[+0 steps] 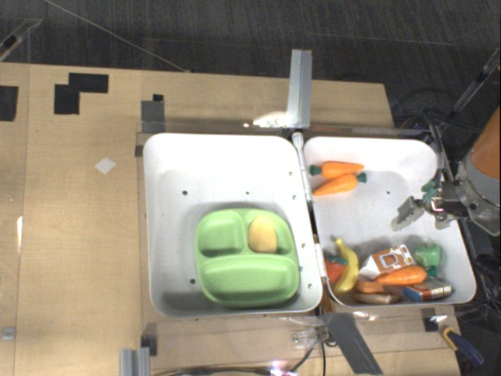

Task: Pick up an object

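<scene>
Pale wooden bench top [70, 233] fills most of the frame, black square markers [78, 91] upper left, dark carpet floor [235, 14] along the top.

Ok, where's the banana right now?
The banana lies in the right bin, at its lower left by the divider, left of the toy pile, below the two carrots.
</scene>
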You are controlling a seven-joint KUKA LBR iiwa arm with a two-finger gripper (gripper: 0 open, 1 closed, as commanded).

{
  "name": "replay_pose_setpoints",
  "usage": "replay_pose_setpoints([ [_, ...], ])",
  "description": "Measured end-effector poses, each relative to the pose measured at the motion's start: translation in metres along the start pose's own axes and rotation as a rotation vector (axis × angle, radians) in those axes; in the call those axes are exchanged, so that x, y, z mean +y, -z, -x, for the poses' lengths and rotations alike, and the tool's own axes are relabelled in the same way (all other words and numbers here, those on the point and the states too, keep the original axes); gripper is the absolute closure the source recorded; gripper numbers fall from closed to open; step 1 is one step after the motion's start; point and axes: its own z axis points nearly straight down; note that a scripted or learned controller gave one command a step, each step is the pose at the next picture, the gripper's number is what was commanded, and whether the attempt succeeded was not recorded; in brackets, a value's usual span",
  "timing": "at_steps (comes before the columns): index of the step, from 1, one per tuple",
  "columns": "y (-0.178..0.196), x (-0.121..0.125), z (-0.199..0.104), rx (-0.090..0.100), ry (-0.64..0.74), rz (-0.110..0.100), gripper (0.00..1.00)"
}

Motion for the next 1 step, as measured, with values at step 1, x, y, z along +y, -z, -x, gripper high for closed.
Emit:
replay_pose_setpoints([
  [1,-0.0549,0.0057,0.0667,-0.001,0.017,0.0,0.0],
])
